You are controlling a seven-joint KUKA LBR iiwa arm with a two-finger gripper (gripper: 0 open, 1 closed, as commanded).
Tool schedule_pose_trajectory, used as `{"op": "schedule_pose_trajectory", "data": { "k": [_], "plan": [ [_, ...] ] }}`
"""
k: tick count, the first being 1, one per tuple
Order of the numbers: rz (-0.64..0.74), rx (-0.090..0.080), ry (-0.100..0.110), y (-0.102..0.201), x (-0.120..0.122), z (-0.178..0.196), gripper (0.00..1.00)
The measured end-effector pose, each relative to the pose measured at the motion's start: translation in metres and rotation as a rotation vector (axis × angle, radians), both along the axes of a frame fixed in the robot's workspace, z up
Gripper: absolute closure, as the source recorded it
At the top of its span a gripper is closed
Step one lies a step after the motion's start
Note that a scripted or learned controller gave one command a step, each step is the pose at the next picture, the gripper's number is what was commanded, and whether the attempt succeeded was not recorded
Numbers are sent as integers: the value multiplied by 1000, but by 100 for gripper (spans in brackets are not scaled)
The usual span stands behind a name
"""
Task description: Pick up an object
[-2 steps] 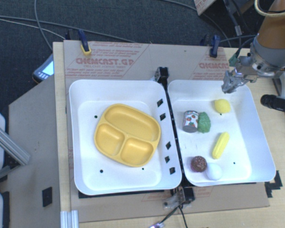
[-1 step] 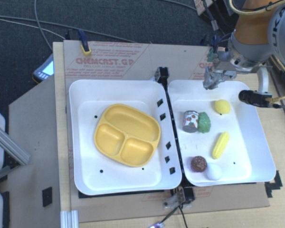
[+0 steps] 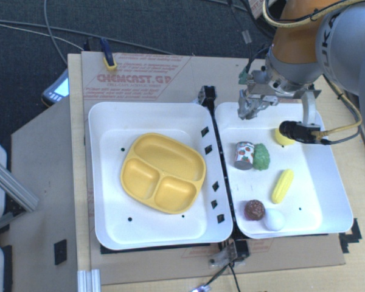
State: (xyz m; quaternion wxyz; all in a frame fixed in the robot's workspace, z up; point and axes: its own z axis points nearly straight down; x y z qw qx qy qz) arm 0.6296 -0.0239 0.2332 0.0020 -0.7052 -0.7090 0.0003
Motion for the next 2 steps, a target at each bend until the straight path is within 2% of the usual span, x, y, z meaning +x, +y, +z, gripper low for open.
{"op": "schedule_pose_trajectory", "data": {
  "k": [1, 2],
  "plan": [
    [1, 1, -3, 55, -3, 7, 100],
    [1, 1, 1, 110, -8, -3, 100]
  ]
}}
